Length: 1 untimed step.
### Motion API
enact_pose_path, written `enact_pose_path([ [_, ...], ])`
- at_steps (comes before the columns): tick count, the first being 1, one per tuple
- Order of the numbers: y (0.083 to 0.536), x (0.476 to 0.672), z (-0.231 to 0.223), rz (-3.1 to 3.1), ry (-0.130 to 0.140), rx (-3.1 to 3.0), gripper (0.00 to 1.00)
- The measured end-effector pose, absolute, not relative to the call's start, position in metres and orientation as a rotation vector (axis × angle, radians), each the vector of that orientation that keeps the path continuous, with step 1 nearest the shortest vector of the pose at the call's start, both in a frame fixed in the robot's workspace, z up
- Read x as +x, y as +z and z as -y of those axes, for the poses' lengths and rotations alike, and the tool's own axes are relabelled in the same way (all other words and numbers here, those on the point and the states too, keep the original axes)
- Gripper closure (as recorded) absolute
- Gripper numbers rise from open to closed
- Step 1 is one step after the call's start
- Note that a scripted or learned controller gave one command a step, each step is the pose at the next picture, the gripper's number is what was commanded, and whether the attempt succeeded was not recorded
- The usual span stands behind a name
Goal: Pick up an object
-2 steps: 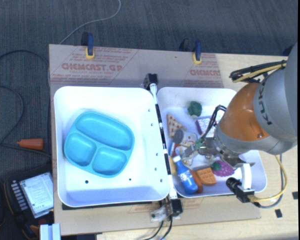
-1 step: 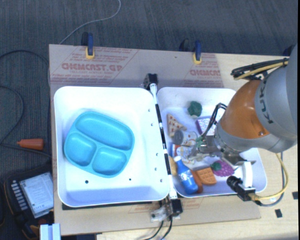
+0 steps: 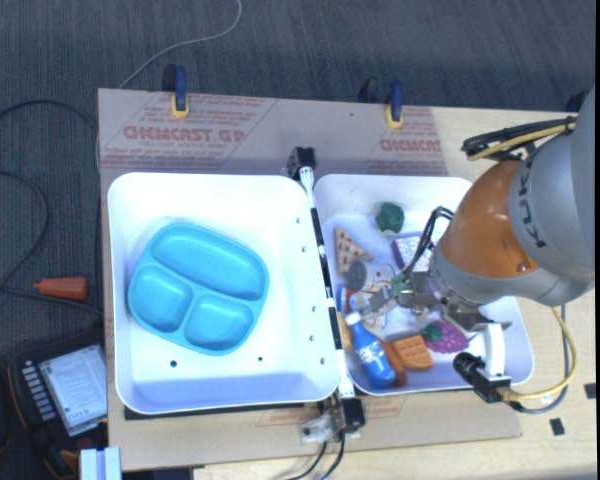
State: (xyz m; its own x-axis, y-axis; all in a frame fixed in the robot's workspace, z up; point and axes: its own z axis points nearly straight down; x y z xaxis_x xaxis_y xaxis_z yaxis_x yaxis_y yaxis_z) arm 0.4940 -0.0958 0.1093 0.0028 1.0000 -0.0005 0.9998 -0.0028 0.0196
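The right bin holds a jumble of small items. A dark green lump lies near the far side, and a tan waffle-like piece sits beside the left wall. At the near side are a blue bottle, an orange toast-like piece and purple grapes. My gripper is low in the middle of this bin, over a grey piece and a purple item. The orange-banded wrist hides much of the bin's right half.
The left bin holds a blue three-compartment plate. A black bar runs along the divider between the bins. Blue clamps sit at the bench's far edge. An orange tool and cables lie on the floor to the left.
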Motion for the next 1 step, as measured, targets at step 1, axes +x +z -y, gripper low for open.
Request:
enact_pose_path([
  [1, 0.0909, 0.4906, 0.0932, -2.215, 0.02, 2.213, 0.0],
])
